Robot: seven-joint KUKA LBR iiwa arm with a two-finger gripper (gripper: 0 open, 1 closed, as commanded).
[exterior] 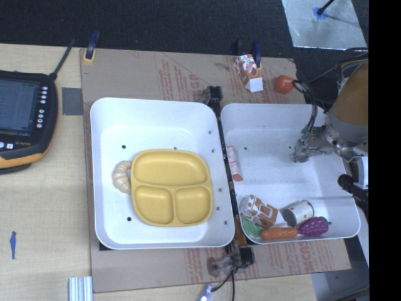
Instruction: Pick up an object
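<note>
Gripper (304,150) sat low over the right bin (269,127), toward its far right side, arm entering from the right. The fingers were too small and blurred to tell whether they stood apart or together; nothing was visible between them, and the bin floor beneath looked bare white. Loose objects lay well apart from the gripper, clustered along the near edge of the same bin: a brown-and-white carton (258,211), a small can (297,212) on its side, a purple grape bunch (313,226), an orange carrot (279,233) and something green (250,229) just under the carton. A slim pink packet (233,163) lay against the bin's left wall. Left bin (109,121) carried a yellow divided tray (170,187), a pale ridged item (121,176) touching its left edge. On the counter beyond the bins: a small carton (249,71), a red ball (284,84). A tablet-like pendant (22,118) sat far left.
</note>
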